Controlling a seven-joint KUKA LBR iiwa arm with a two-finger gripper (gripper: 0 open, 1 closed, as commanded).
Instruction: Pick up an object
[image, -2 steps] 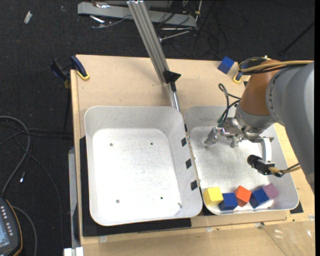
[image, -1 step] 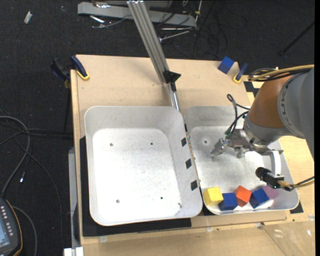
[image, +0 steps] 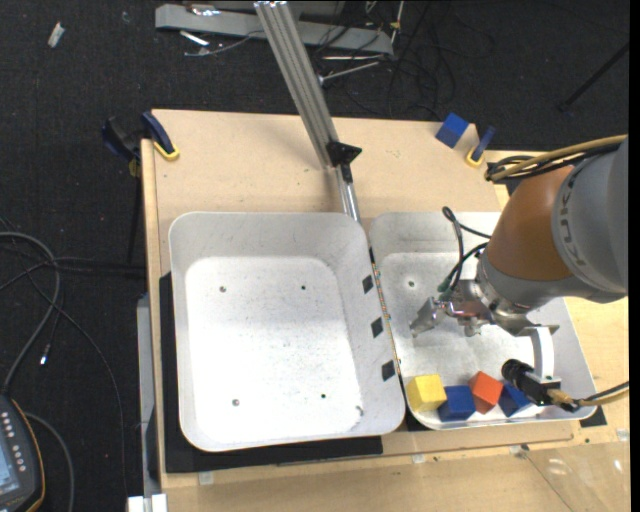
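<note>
Blocks clustered at right bin (image: 430, 228) near edge: yellow block (image: 425, 390), blue block (image: 458, 402), orange block (image: 486, 390). Small, rigid, probably light; pinch flat opposite faces. Gripper (image: 432, 318) hovers above them over bare floor, finger state unclear

arm (image: 560, 240) cut off at right edge

No readable text, labels or numbers anywhere (bins, blocks, arm included).
</note>
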